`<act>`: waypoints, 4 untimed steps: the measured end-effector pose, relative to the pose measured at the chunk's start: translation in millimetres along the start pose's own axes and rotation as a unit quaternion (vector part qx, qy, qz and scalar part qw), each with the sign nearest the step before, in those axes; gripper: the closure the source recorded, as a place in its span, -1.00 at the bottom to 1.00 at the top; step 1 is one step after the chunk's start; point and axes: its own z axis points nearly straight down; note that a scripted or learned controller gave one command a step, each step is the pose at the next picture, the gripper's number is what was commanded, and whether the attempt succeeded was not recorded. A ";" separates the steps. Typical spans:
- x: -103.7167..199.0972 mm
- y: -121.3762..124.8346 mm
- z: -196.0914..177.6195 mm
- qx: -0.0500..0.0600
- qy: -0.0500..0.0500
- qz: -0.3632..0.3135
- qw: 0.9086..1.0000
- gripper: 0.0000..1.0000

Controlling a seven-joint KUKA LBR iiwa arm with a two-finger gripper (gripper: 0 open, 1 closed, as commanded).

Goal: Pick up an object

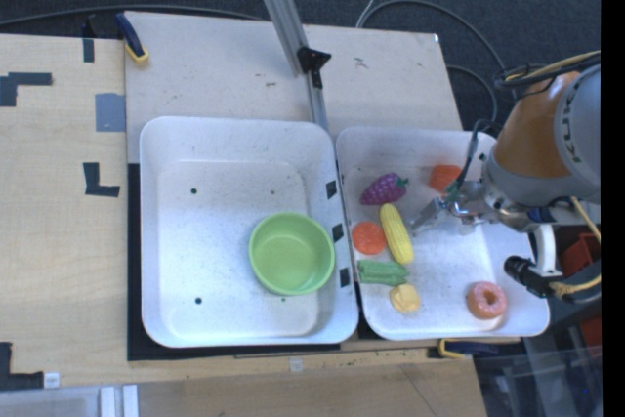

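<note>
A green bowl (291, 254) sits in the left bin (176, 308). The right bin (430, 332) holds purple grapes (384, 187), an orange round piece (368, 236), corn (395, 232), a green vegetable (382, 271) and a pink doughnut (485, 300). The tool (426, 216) hangs just right of the corn; whether it is wide or narrow I cannot tell

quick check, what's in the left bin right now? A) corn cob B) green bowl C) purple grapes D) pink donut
B: the green bowl sits in the left bin, while the donut, corn and grapes all lie in the right bin.
</note>
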 end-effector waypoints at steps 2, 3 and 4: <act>2.2 -0.9 -56.2 -0.005 -0.001 0.000 1.000 1.00; 8.4 -5.7 -112.5 -0.004 -0.001 0.000 1.000 1.00; 8.8 -4.9 -157.9 -0.006 -0.001 -0.001 1.000 1.00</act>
